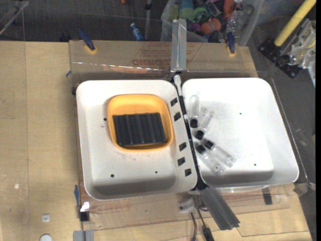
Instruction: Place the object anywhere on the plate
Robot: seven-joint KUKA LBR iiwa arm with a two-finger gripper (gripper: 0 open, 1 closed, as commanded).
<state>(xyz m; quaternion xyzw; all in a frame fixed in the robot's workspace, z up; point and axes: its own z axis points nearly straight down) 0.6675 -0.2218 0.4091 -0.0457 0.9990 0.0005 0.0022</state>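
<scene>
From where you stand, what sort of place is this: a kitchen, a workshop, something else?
Probably a robotics lab or test bench, not a kitchen. Two shallow white bins sit side by side on a wooden bench, one holding a yellow plate, the other small clear vials with black caps. A tub of colourful toys stands behind.

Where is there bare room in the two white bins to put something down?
The right bin has bare floor across its right half and along its far edge. Its left side is crowded with small clear bottles with black caps, close to the divider. In the left bin, the yellow plate with a black ridged block fills the middle; a bare strip runs in front.
</scene>
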